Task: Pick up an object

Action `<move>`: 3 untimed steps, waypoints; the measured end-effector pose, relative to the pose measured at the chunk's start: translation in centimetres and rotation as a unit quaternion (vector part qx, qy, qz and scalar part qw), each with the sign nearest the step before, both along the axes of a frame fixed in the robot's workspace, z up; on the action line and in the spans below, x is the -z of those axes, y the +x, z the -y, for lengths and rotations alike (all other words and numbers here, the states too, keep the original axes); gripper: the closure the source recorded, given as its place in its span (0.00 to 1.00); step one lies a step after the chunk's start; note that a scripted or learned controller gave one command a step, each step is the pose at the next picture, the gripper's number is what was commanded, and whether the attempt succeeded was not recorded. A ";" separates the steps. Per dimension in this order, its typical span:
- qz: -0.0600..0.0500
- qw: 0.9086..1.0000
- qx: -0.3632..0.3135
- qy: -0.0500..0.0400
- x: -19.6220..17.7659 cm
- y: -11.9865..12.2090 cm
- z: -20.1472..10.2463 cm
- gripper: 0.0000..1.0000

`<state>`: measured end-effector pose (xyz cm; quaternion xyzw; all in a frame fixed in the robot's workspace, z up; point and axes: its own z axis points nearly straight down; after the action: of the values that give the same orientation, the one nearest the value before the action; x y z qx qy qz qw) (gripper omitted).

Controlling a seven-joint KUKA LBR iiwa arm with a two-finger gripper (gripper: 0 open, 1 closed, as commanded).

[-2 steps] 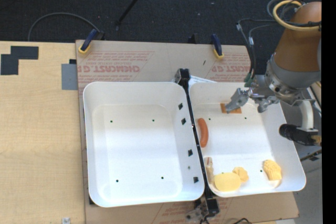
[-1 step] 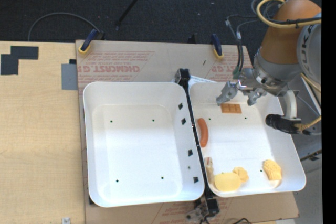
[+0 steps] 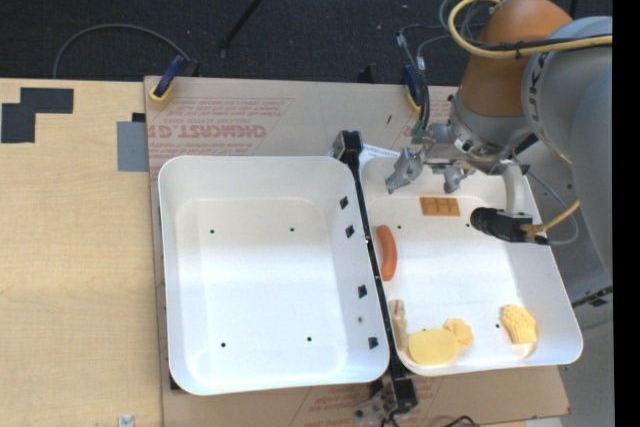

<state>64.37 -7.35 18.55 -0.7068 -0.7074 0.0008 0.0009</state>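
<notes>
Lower right of the frame, near end of the right bin [image 3: 470, 280]: a yellow lumpy piece [image 3: 434, 345], a ribbed yellow piece like corn [image 3: 518, 323] towards the right rim, and a pale stick [image 3: 399, 319] against the divider. None of these sit close to the pincer.

Further up, an orange sausage-shaped piece [image 3: 386, 252] lies just beside the divider, long axis running up-down in the frame.

Above that, an orange-brown flat rectangle [image 3: 439, 206] sits on the bin floor, long axis left-right. I take this as the likeliest pick, as it is the nearest thing to the pincer [image 3: 428, 173], lying just below it in the frame and about centred under the gap.

The pincer is at the far end of the right bin with its fingers [image 3: 400, 177] spread and nothing between them. I can't tell its height over the floor.

The spread runs left-right, along the rectangle's long axis, so I'd judge a short move down-frame and a descent, perhaps with a wrist turn to close across the short side.

The left bin [image 3: 250, 295] and the wooden tabletop [image 3: 70, 265] play no part.
</notes>
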 end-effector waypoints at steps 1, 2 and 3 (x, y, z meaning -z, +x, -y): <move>0.005 1.000 0.002 -0.001 -9.5 -2.3 3.7 0.00; -0.003 1.000 0.000 0.000 0.5 -0.2 2.8 0.00; 0.004 1.000 0.000 0.000 -7.0 -2.6 4.1 0.00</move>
<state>61.79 -11.43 25.57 -0.7071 -0.7072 -0.0015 -0.0021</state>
